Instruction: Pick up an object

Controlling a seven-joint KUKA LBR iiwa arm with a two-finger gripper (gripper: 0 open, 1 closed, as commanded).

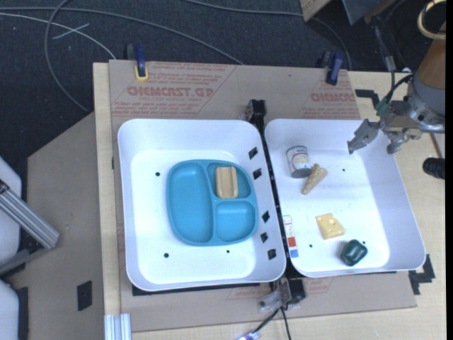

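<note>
Landmark: right white bin (396, 190). Two-finger gripper (376, 139) hovers above its far right corner, fingers apart, nothing between them. Pick not begun.

Four loose objects inside: small silver can (298, 159) far-left, tan wedge (314, 178) beside it, yellow cheese block (329, 226) and dark green lump (353, 252) nearer. Descent, closing, lift remain.
</note>
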